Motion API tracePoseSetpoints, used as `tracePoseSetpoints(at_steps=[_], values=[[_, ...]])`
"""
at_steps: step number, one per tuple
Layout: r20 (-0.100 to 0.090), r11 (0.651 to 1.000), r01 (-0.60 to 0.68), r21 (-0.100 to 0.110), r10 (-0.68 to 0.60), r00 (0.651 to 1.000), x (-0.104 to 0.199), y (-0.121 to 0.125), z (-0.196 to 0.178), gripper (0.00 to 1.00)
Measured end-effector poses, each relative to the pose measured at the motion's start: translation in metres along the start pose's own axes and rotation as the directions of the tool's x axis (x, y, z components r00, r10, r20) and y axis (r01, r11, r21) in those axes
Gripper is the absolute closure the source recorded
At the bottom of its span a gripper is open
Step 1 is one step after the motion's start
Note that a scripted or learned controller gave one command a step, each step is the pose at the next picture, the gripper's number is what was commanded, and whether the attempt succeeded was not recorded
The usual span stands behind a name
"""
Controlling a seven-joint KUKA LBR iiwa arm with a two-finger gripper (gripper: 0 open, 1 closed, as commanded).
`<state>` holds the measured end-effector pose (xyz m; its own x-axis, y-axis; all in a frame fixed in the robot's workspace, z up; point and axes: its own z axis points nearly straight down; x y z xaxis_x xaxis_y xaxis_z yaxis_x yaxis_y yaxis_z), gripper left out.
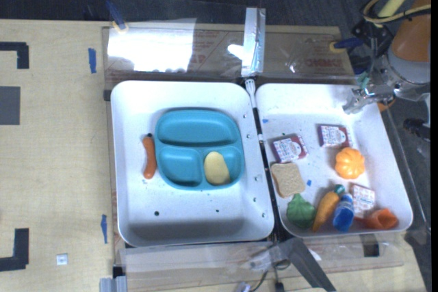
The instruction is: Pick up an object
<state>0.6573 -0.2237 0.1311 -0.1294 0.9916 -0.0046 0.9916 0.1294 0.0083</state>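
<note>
Two white bins sit side by side below me. The left bin [130, 215] holds one blue tray [185, 130] with one yellow potato [217, 167] in its lower right compartment, and one orange sausage [148, 156] just beside the tray's left edge. The right bin [390, 147] holds three red-and-white packets [288, 147], one slice of bread [288, 179], one small orange pumpkin [350, 162], one green vegetable [299, 209], one carrot [326, 208], one blue bottle [343, 213] and one orange-red piece [380, 218]. My pincer [361, 98] hangs over that bin's upper right corner; I cannot tell how it is set.
</note>
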Motion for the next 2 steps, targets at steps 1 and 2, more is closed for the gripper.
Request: tracePoseSetpoints(at_steps=[1,2], values=[[-0.008,1.0,0.003,0.005,-0.003,1.0,0.004,0.0,0.003,0.0],[-0.001,1.0,-0.002,0.001,0.002,1.0,0.004,0.012,-0.018,0.0]])
